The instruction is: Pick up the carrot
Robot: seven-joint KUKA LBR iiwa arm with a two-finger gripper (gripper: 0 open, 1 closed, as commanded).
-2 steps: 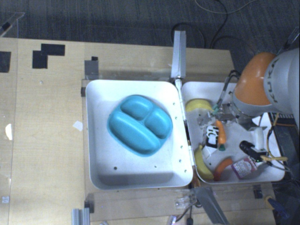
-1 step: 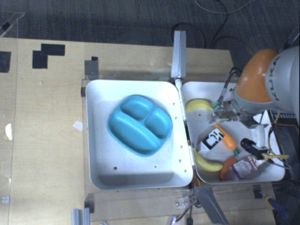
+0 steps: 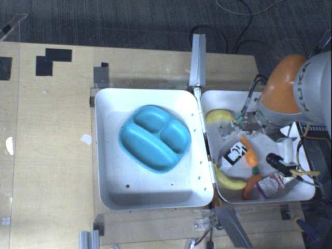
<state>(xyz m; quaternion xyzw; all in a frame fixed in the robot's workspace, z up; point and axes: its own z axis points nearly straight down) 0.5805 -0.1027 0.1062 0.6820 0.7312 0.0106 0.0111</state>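
Right bin (image 3: 306, 193) holds carrot (image 3: 249, 152); left bin (image 3: 106, 139) holds blue plate (image 3: 154, 137).

Two white bins are sitting side by side on the tabletop (image 3: 52, 154): the left bin (image 3: 106, 191) and the right bin (image 3: 306, 193). One blue divided plate (image 3: 154, 137) is lying in the left. The right is holding one carrot (image 3: 249, 152), two bananas (image 3: 228, 179) (image 3: 220, 116), one black-and-white block (image 3: 236, 153) and one purple packet (image 3: 270, 184).

We can read no words or numbers anywhere. The nearest thing to a sign is a black-and-white patterned card (image 3: 237, 153) in the right bin (image 3: 306, 193), its marks too small for us to make out as letters.
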